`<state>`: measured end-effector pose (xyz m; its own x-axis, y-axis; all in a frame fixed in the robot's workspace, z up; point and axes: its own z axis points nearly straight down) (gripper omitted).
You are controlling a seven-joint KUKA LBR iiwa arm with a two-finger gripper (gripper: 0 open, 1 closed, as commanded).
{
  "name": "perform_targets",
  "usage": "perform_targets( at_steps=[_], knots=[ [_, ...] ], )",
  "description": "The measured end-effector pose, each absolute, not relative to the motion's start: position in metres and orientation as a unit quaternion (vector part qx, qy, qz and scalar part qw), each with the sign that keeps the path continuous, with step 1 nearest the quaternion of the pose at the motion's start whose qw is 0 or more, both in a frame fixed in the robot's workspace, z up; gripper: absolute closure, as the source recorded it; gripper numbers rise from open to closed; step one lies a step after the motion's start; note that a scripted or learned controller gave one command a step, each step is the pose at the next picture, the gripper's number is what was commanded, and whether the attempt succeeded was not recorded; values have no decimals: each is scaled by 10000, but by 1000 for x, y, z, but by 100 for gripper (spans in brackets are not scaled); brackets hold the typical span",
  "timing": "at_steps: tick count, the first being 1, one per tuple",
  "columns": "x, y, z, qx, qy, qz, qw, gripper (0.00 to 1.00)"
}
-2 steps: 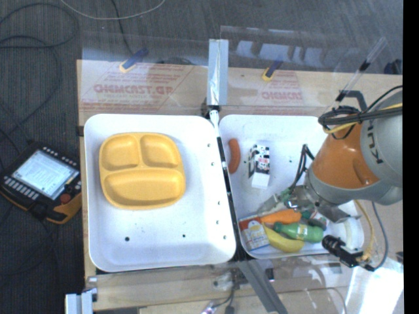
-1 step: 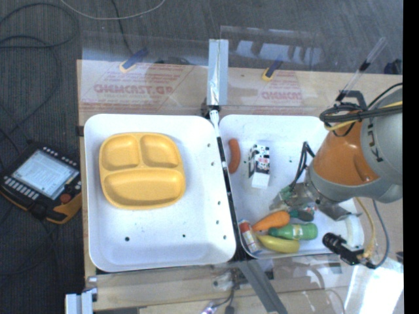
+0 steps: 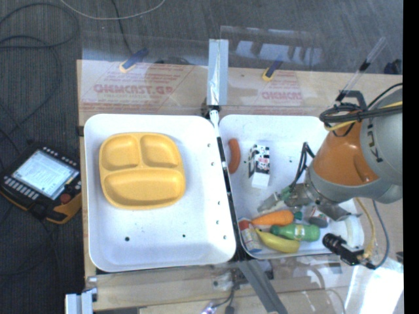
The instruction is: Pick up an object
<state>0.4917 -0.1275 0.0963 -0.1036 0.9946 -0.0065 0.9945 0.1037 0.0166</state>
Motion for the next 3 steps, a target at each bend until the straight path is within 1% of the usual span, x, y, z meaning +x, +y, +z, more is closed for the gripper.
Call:
perform_targets(
  at_steps=[1, 2, 3],
  knots=[
    [563, -111, 94, 7188, 6952, -23, -20, 0],
    [648, -114, 88, 7397, 6729, -36, -20, 0],
    [646, -116, 92, 7392, 6734, -103, -44, 100]
  ],
)
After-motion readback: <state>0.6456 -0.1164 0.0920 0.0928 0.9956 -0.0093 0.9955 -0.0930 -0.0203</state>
